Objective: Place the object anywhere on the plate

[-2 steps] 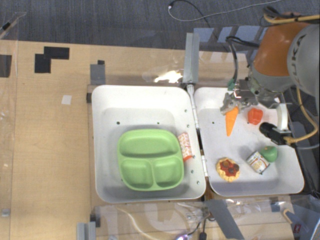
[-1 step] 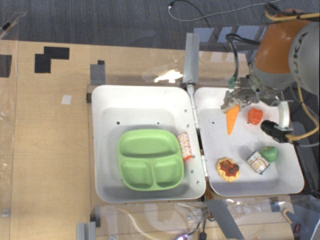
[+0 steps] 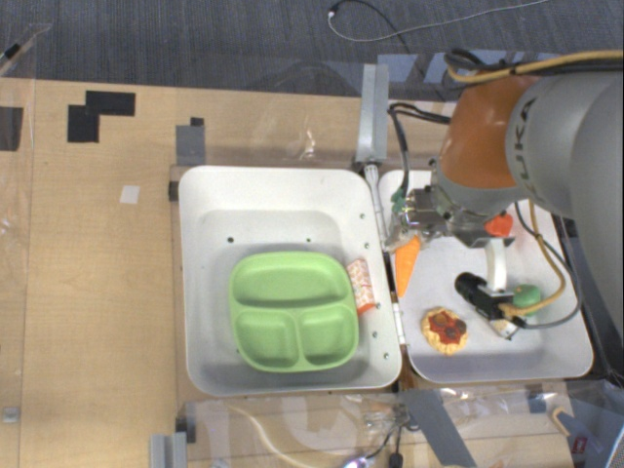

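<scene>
A light green plate (image 3: 292, 310) with three compartments lies in the left bin (image 3: 210, 213). A small orange-and-white wrapped piece (image 3: 361, 286) rests against the plate's right rim, outside it. In the right bin (image 3: 565, 354), an orange carrot-shaped toy (image 3: 405, 263) lies tilted along the left wall. My gripper (image 3: 405, 222) hangs just above the carrot's upper end, close to the divider between the bins. The wrist hides the space between the fingers, and I see nothing held.
A round pizza-like toy (image 3: 445, 328) sits at the front of the right bin. A red piece (image 3: 499, 225) peeks out beside the wrist, and a small green round thing (image 3: 527, 296) lies further right. The arm covers the back of the right bin.
</scene>
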Motion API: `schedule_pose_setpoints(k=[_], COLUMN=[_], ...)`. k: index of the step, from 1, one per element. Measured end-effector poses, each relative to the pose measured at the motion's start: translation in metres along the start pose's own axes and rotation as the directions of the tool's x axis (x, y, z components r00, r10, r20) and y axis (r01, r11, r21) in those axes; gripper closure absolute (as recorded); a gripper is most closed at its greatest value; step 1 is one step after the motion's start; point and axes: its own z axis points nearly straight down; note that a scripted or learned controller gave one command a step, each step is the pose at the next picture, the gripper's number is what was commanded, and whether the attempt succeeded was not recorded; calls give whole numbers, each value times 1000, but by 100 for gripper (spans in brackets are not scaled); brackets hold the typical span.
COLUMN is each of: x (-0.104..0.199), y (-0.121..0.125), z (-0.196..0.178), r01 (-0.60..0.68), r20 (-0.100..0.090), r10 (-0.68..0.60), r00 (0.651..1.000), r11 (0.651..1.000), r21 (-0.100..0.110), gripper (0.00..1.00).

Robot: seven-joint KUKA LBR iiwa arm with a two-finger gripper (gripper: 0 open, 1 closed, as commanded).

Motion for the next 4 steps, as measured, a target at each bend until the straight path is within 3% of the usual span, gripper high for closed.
schedule_pose_setpoints(k=[1,2,3,4], x=[0,62,71,73], y=[0,-5,2,-12], z=[0,38,30,-116], r01=[0,-65,-68,-313], r20=[0,14,25,0], r10=[0,65,68,313], r00=[1000,998,997,950], r11=[1000,998,998,950], r21=[-1,-11,0,-4], gripper=[0,0,0,0])
